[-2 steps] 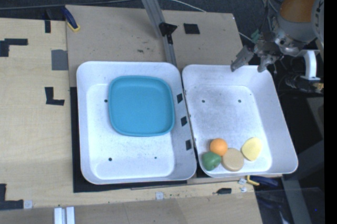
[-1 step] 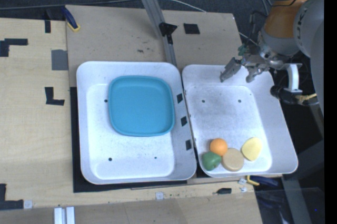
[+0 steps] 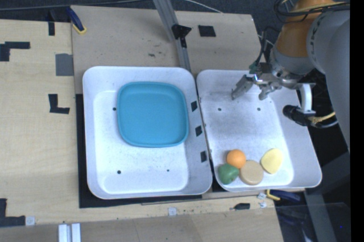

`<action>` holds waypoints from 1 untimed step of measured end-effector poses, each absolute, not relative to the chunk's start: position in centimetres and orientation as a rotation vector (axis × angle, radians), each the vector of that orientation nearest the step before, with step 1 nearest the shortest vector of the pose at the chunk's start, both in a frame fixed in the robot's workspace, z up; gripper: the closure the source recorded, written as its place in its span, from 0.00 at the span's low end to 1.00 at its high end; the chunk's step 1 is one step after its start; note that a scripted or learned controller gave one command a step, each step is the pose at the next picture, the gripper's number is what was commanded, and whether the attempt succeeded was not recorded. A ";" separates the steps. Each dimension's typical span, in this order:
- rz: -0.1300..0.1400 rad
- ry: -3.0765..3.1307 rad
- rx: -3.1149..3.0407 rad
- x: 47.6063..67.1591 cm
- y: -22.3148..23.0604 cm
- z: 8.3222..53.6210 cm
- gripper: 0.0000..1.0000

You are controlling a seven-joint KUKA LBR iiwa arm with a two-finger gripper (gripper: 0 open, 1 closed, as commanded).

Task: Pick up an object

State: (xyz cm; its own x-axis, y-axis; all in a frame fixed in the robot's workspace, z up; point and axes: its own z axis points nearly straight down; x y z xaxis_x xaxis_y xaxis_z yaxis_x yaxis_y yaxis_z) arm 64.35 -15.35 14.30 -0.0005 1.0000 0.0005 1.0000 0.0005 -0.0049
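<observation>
1. The arm (image 3: 318, 36) is being cut off by the right edge of the frame.
2. The gripper (image 3: 250, 92) is hanging with fingers spread, pinching nothing, over the upper part of the right bin (image 3: 244, 121).
3. Four small objects are lying at lower right: an orange ball (image 3: 236, 158), a green piece (image 3: 228, 173), a beige disc (image 3: 251, 173) and a yellow piece (image 3: 272, 160).
4. A blue plate (image 3: 152, 114) is lying in the left bin (image 3: 99, 138).
</observation>
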 end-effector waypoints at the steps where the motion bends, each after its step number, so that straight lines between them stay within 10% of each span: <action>1: 0.005 -2.219 -2.218 64.2 -15.3 9.0 0.00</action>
State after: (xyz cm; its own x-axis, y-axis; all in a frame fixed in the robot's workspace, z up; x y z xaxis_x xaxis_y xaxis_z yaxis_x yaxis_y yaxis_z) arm 64.21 -15.28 8.99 -0.0006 1.0000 0.0006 1.0000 0.0006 -0.0052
